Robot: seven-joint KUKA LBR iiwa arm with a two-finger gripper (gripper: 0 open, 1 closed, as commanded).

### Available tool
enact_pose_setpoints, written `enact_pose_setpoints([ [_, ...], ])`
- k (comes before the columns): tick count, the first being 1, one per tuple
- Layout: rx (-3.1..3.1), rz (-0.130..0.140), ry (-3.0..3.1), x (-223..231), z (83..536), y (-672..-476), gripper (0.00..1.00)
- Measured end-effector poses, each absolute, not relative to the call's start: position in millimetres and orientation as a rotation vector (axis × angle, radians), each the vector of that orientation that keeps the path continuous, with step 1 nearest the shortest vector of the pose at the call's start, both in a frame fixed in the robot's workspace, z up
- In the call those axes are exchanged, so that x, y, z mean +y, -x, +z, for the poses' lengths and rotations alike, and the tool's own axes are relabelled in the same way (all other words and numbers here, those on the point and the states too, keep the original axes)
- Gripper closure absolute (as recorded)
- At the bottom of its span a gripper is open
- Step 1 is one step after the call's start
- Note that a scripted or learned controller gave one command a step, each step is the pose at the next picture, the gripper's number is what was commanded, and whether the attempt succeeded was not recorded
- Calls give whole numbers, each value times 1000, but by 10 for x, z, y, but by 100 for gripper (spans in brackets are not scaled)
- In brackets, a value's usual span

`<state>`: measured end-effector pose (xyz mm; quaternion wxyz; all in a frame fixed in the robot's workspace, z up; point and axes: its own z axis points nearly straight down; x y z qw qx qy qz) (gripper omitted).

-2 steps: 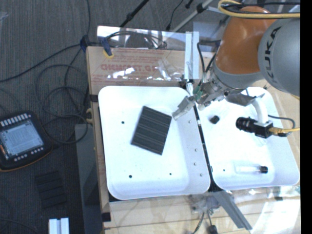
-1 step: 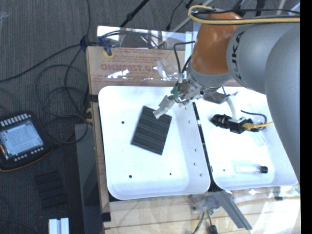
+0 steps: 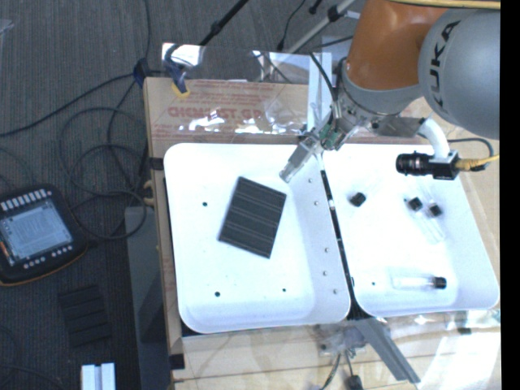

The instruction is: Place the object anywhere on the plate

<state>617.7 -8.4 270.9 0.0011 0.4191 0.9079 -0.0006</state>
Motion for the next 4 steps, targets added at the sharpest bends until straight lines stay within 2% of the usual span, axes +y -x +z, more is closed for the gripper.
enact_pose_setpoints([
  [1,2853,-3,-1318,433,2130,-6474,0],
  [2,2860,3,-1301,1153,2484,-6555,0],
  [3,3076,3,-634,2034,2364,-6567,0],
  [4,3063,3,-699,2348,2426,-6256,0],
])
